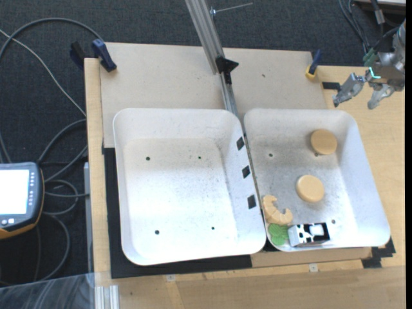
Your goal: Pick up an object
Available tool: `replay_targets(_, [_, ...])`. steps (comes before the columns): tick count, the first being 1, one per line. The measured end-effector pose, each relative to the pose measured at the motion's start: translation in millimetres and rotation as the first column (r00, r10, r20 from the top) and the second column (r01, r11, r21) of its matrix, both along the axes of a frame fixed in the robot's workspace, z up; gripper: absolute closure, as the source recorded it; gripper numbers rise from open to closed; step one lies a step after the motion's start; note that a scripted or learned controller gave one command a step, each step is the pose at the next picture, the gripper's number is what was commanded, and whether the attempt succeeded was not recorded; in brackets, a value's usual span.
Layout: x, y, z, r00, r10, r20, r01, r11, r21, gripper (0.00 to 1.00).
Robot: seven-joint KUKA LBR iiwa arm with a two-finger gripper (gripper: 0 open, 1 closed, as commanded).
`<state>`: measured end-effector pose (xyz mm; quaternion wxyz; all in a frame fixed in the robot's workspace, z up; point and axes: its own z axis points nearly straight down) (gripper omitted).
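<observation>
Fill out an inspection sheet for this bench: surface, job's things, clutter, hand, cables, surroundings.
Surface: wooden bench bearing left bin and right bin, side by side.
Job's things: in the right bin, two tan discs apart in its middle; tan piece, green piece and black-and-white block crowded at its near left corner.
Clutter: blue clamp, yellow clamp, metal rail over the bench.
Hand: hand open, beyond the right bin's far right corner, holding nothing.
Cables: several on the floor at left.
Surroundings: dark carpet; pendant at left.

Grey handheld screen (16, 197) and looping cables (55, 172) on dark carpet (38, 5).
</observation>
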<state>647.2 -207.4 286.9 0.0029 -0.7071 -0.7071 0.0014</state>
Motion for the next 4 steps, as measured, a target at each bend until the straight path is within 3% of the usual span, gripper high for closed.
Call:
replay_targets(1, [1,0,3,1.0,0.002,0.004,-0.002,1.0,-0.002,0.0])
replay_targets(4, [-4,16,-132,1.0,0.002,0.0,-0.002,1.0,0.0,0.0])
